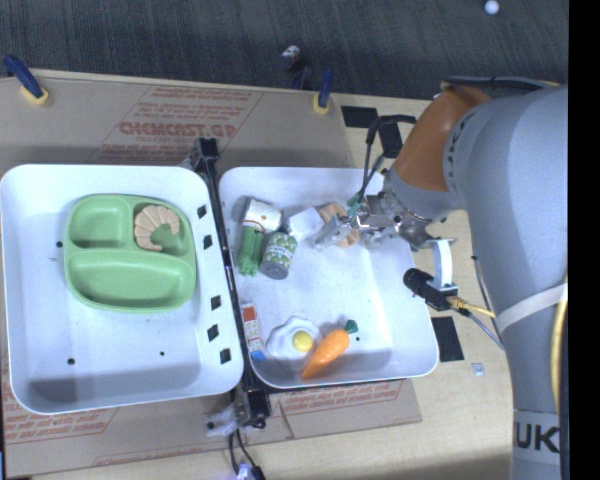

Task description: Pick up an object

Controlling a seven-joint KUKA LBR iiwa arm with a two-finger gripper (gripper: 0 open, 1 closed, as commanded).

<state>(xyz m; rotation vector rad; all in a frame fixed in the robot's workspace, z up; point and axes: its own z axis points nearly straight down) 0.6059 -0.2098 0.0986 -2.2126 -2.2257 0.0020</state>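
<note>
Grey arm's claw (342,226) hangs low in the right bin (400,313) beside a small tan toy (330,211); its grip cannot be told.

Arm (510,228): smooth rounded grey casing, orange band (432,148) above the wrist. Wrist assembly metallic, with black cables (375,153) attached. Pale strap crosses the lower casing; partial white lettering "UK" (535,436) near the base.

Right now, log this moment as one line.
gripper: low in right bin, by small tan object | carrot, fried egg: untouched | nothing lifted
</note>
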